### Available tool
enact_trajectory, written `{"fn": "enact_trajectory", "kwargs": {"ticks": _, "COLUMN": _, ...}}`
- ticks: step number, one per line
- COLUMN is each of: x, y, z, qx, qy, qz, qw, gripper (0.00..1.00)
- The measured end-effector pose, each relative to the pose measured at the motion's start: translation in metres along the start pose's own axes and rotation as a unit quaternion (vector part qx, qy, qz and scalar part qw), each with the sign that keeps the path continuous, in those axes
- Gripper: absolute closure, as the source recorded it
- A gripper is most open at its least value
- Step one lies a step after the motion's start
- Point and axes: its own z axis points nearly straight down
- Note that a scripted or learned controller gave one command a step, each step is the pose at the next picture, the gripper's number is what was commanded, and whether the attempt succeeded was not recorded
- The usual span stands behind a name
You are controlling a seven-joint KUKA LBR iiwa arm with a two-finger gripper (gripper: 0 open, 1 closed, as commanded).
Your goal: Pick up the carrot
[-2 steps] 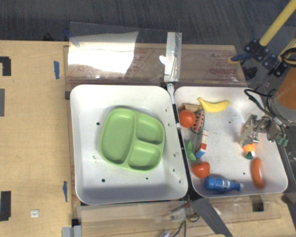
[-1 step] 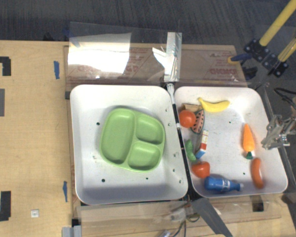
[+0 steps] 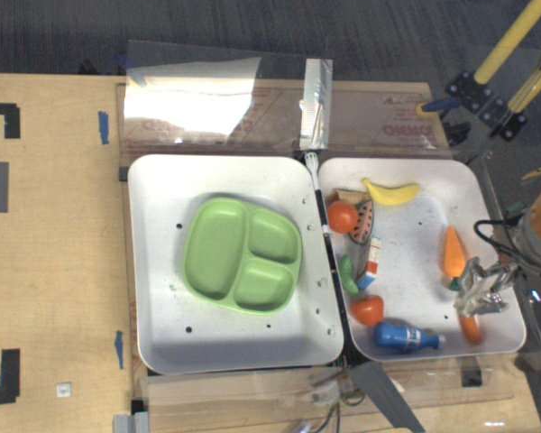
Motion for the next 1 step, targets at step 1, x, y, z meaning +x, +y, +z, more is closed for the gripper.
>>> {"fn": "enact_trajectory", "kwargs": {"ticks": 1, "x": -0.0111, "y": -0.0043, "z": -0.1043, "qx": 0.005, "qy": -0.005, "qz": -0.115, "qw": 0.9933, "gripper": 1.0}}
